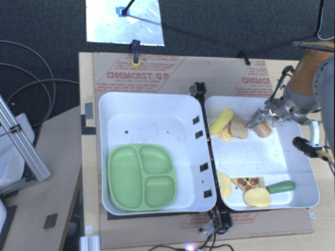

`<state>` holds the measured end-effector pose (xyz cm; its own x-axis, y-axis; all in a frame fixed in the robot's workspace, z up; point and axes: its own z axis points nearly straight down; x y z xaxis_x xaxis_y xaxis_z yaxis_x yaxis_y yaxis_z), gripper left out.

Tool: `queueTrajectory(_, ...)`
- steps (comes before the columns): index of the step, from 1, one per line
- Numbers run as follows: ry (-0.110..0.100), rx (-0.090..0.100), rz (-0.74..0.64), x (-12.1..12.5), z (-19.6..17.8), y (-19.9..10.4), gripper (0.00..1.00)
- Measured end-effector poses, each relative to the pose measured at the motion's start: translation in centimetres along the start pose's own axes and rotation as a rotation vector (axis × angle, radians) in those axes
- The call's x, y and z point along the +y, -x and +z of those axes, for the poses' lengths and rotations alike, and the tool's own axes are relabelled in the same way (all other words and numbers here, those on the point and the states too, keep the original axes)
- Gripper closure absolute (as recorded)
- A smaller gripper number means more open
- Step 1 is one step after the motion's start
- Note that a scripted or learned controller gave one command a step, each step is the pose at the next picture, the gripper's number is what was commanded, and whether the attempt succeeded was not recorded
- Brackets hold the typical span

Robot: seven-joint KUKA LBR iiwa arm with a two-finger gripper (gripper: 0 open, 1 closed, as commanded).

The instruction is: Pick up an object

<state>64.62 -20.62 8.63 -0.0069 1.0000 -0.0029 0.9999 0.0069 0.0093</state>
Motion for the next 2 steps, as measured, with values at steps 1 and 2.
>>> queueTrajectory(1,-0.004,0.002,0.002,1.4,-1.6,0.0,0.0)
queueTrajectory(2,-0.004,0.001,0.001,2.4,0.1,0.0,0.0)
